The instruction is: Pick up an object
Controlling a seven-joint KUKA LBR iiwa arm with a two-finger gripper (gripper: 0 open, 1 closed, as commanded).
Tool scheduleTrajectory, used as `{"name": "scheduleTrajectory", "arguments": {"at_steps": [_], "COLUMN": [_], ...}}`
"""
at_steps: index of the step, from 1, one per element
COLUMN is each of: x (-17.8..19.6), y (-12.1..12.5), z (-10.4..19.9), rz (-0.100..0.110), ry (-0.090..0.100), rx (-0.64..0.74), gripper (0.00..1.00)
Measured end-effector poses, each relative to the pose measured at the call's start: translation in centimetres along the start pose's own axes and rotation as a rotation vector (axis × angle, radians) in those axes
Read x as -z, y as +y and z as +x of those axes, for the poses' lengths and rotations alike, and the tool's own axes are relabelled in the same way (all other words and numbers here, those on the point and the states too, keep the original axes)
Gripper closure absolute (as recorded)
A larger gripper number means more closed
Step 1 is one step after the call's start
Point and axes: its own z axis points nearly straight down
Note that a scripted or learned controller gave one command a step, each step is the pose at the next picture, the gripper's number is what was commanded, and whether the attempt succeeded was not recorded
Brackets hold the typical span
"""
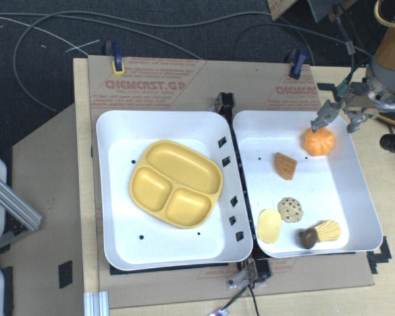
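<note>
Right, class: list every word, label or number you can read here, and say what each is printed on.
"CHEMCAST GP": red print on the brown board behind the left bin.
Similar red print on the board behind the right bin: too blurred to read.
Smaller red lines beneath both: too small to read.

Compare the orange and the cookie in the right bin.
The orange is plain bright orange; the cookie is pale with dark specks. The orange looks round and bulky; the cookie lies flat. The orange sits at the far end beside the claw; the cookie lies nearer the front. Both are roundish.
</note>
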Motion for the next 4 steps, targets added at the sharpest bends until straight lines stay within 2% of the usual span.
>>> {"name": "scheduleTrajectory", "arguments": {"at_steps": [1, 4], "x": [0.8, -14.1], "y": [0.3, 0.9], "z": [0.1, -1.0], "rz": [-0.014, -0.01], "ry": [-0.003, -0.002], "rx": [0.003, 0.003], "gripper": [0.0, 0.0]}}
